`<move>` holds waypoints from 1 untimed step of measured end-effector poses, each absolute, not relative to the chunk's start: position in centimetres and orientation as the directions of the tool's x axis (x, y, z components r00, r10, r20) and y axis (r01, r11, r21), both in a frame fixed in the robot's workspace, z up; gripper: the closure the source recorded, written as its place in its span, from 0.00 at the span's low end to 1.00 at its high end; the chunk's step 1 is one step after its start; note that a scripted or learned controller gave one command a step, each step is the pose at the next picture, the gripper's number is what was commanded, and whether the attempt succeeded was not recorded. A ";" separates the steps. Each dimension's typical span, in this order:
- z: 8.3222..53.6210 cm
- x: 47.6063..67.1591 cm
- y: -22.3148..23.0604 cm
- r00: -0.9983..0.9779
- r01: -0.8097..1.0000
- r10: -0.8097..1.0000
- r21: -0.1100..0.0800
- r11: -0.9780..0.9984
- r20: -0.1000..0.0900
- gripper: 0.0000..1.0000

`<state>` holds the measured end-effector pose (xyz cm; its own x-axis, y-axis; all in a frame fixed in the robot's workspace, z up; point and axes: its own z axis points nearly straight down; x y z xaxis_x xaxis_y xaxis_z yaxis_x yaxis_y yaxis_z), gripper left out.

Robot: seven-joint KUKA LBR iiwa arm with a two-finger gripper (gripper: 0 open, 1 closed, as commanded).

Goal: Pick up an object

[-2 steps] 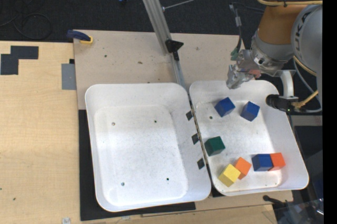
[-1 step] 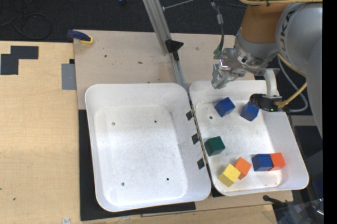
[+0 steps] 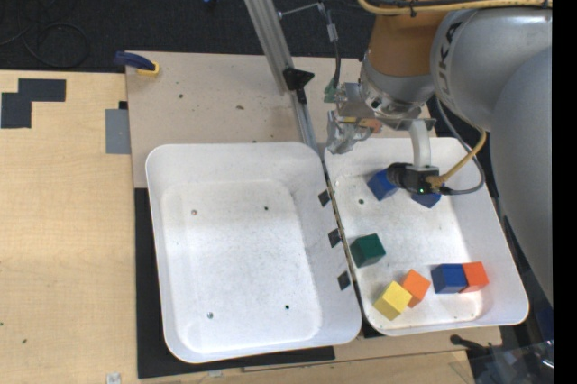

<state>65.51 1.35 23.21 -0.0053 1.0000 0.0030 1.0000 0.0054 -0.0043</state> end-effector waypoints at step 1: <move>22.2 66.1 7.2 -0.004 1.000 1.000 -0.003 0.004 0.002 1.00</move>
